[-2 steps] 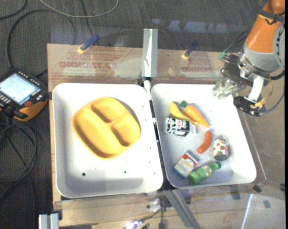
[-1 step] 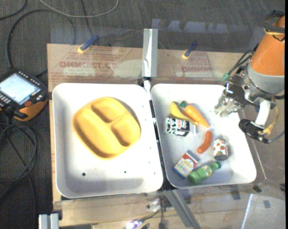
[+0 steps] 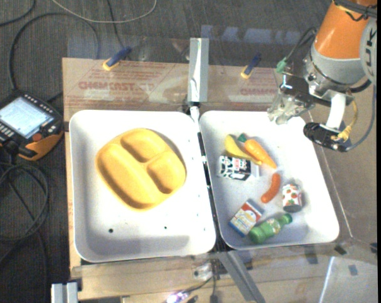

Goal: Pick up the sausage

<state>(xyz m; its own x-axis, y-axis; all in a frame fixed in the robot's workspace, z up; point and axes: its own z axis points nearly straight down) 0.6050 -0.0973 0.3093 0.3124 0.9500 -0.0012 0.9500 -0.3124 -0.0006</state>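
- Nearest the bottom of the frame, in the right bin (image 3: pixel 316 169), lie a green bottle (image 3: pixel 270 228) and a small colourful carton (image 3: pixel 245 219) touching it — one of each.
- Just above them the sausage (image 3: pixel 270 187), one slim orange-red piece, lies tilted at the bin's centre right, just beside a small strawberry-printed carton (image 3: pixel 292 196).
- Higher up: one black-and-white milk carton (image 3: pixel 234 167), one carrot (image 3: pixel 259 151), one banana (image 3: pixel 235 146), packed close.
- The left bin (image 3: pixel 80 169) carries one yellow divided plate (image 3: pixel 140 167).
- At the upper right the gripper (image 3: pixel 284 111) hangs over the right bin's top rim, well apart from the sausage; it carries nothing, and whether it is parted I cannot tell.
- The risk, as I judge it — the strawberry carton sits so near that a descent slightly off could nudge it or catch it instead, and the round sausage may roll free.
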